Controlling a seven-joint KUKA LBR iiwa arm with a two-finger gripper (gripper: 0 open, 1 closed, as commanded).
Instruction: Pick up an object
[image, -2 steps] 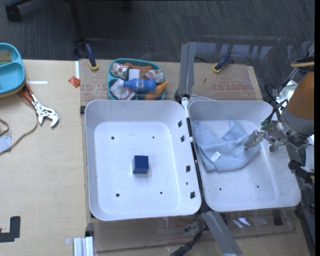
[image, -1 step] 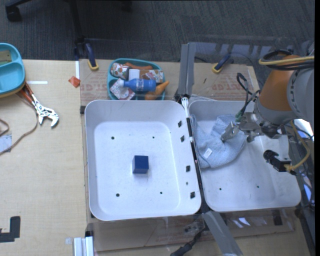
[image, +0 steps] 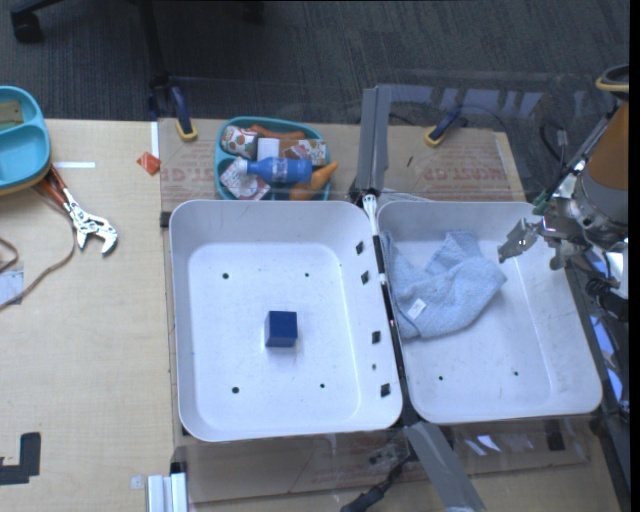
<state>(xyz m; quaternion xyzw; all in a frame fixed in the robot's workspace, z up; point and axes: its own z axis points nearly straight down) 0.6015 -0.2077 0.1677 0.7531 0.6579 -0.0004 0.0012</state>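
Note:
A small blue cube (image: 282, 328) rests near the middle of the left bin (image: 200, 400). A crumpled light blue cloth (image: 445, 285) lies in the far left part of the right bin (image: 560, 400). My gripper (image: 535, 248) hangs over the right bin's far right corner, just right of the cloth and apart from it. Its two fingers are spread open with nothing between them. The grey arm with its orange band (image: 605, 165) comes in from the right edge.
A blue basket (image: 272, 160) of small packaged items stands behind the left bin. A wrench (image: 90, 225) and a teal tray (image: 20, 140) lie on the wooden bench at far left. Clamps hold the back edge.

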